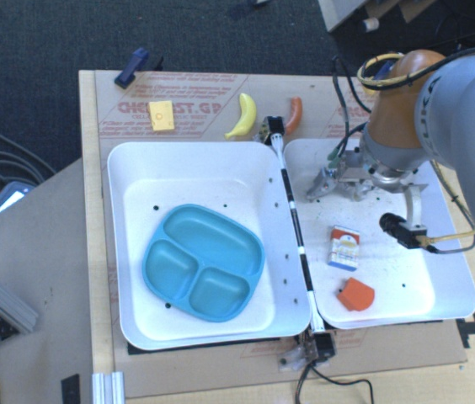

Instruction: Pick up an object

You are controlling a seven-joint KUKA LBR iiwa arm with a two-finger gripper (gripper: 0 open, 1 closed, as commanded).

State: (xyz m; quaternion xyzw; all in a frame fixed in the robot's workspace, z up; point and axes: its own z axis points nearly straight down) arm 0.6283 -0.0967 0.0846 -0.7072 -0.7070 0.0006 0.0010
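One fixed camera looks down from above at a slant; it sits far enough back to take in the whole tabletop [221, 99]; the left bin [136, 162] and right bin [448, 297] lie side by side across the middle; dark floor [52, 23] fills the top, the far side; the arm [440, 99] enters from the right, large and close to the lens.

Red print is showing on the cardboard sheet [178, 108] behind the bins, partly legible: reading something like "CHO...ST.GR", with the middle covered by a yellow square tag [161, 117]; smaller lines under it are too blurred to read. The small carton [344, 248] in the right bin [448, 297] is carrying red and white printing, too small to make out.
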